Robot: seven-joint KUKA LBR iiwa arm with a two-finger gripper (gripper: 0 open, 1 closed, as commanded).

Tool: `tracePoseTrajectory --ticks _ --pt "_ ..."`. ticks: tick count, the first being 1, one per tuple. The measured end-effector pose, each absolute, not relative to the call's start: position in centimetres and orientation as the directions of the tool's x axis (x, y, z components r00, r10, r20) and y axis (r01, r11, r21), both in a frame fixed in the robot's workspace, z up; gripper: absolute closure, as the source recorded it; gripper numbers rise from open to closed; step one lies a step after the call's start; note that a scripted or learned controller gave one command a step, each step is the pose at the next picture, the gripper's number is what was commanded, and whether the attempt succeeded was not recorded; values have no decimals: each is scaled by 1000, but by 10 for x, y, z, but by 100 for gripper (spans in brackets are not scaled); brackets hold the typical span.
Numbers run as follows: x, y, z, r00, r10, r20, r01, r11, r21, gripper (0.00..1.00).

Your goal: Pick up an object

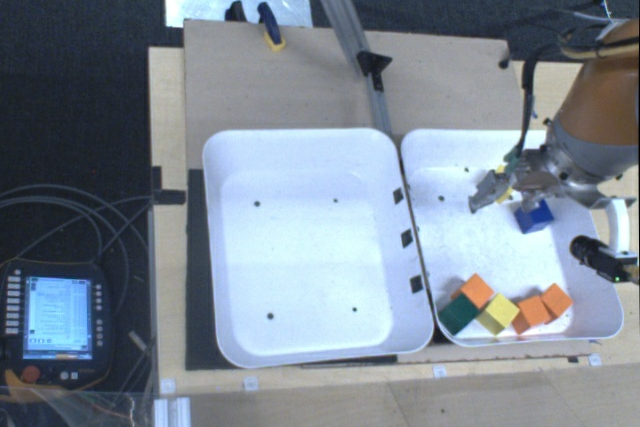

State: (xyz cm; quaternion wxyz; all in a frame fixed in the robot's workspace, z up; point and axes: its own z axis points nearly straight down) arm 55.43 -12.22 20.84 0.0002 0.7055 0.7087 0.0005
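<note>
Although we read no labels, we see the two-finger gripper point(490, 193) over the right white bin point(440, 160), fingers parted and grasping nothing; a small blue cube point(535, 216) lies near the bin's right edge.

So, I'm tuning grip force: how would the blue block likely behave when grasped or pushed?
The blue block looks like a stiff, flat-faced cube, so it should slide rather than roll. It seems small and probably light. Lying apart from the other blocks, a nudge likely shifts it alone.

The grey arm point(600, 130) with its orange band reaches in from the right, its pincer point(492, 192) pointing left.
</note>
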Motion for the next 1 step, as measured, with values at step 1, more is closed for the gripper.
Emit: tracePoseTrajectory --ticks 1 --pt "554 -122 209 -3 1000 0 1000 3 2 0"
